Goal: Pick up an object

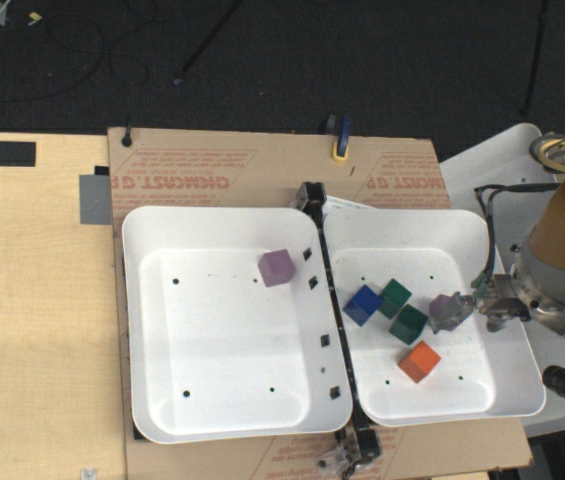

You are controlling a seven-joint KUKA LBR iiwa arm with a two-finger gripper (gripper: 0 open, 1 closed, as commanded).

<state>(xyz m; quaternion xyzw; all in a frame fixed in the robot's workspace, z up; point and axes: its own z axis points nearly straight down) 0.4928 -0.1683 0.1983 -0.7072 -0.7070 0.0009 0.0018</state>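
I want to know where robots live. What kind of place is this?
Probably a robot test lab: two shallow white plastic bins side by side on cardboard, small coloured cubes such as the orange one, and a grey robot arm reaching in.

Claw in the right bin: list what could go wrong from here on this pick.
1. The claw sits right beside two green cubes and a blue cube packed together; closing in could shove them rather than grip one.
2. The orange cube lies close below, so a sweep may knock it.
3. The purple cube in the left bin lies farthest away.
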